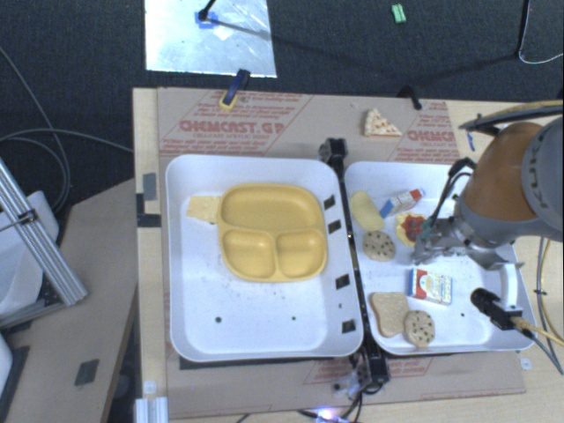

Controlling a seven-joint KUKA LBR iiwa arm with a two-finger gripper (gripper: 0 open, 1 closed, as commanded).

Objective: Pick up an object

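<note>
My gripper (424,250) hangs low over the right bin (467,335), just right of a chocolate-chip cookie (380,246) and at the lower edge of a red and yellow item (409,227) that the wrist partly hides. A white, red and blue carton (429,285) lies just below the gripper. Further left in the bin lie a pale yellow lump (365,210) and a small blue, white and red bottle (401,203). A bread slice (388,312) and a second cookie (419,327) rest near the bin's front edge.
The left bin (189,315) holds a yellow divided plate (271,232) and a pale yellow flat slice (203,208). A toy pizza slice (382,123) lies on the cardboard behind the right bin. A black divider (351,263) runs between the bins.
</note>
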